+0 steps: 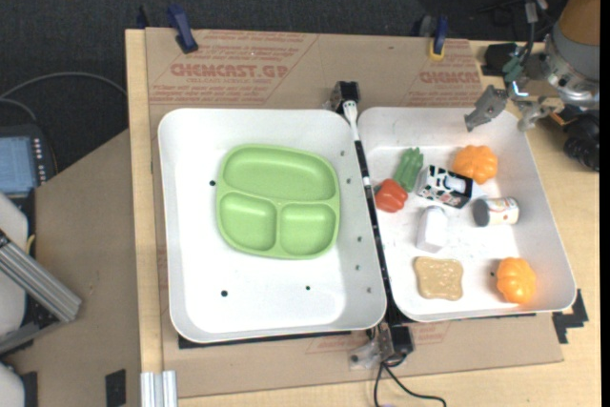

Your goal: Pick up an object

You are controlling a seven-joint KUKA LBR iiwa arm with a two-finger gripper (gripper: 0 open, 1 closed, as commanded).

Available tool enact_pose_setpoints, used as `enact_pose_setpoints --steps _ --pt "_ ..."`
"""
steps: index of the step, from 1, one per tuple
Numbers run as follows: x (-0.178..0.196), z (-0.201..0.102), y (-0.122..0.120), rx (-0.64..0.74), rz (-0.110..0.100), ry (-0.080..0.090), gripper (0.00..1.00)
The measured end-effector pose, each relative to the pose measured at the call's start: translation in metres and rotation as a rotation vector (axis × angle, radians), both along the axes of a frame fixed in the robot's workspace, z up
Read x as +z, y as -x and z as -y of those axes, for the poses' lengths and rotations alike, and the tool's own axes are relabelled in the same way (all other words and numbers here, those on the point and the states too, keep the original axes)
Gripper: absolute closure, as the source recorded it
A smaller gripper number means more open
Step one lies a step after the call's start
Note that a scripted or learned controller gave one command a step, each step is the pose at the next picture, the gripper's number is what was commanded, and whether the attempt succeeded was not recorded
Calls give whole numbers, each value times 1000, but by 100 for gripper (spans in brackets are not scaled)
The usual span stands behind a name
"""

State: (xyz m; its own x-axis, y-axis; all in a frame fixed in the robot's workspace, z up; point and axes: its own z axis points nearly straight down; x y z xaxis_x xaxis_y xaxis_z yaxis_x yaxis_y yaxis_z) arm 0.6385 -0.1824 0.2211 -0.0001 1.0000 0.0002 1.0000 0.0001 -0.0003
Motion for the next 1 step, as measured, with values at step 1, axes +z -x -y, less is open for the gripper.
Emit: enact_pose_setpoints --steps 1 --pt "11 0 -1 1 4 2 100"
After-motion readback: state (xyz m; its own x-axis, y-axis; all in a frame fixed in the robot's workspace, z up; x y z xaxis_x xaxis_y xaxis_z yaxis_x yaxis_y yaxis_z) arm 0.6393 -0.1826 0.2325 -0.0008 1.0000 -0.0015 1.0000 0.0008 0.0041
